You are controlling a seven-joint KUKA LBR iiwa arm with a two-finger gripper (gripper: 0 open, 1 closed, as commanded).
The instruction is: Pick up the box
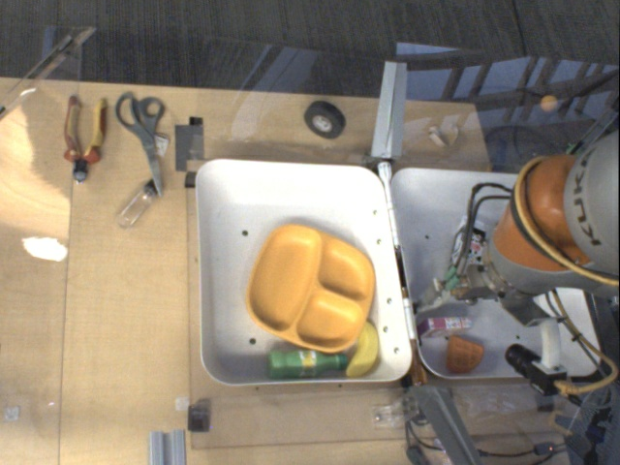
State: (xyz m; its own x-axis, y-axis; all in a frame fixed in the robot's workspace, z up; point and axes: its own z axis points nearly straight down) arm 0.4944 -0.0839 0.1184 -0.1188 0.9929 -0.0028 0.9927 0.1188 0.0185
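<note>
We judged the small box (pixel 445 325) by the right bin's (pixel 426 201) left wall light, stiff, best gripped across its narrow sides; jaws' opening unclear.

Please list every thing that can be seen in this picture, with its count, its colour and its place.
tray: 1, yellow, left bin
bottle: 1, green, left bin, near edge
banana: 1, yellow, beside bottle
box: 1, small, purple and white, right bin
orange object: 1, right bin, near box
bins: 2, white, side by side
scissors: 1, grey, bench
pliers: 1, red handles, bench
tape roll: 1, black, bench
arm: 1, grey and orange, over right bin
gripper: 1, above box
</note>
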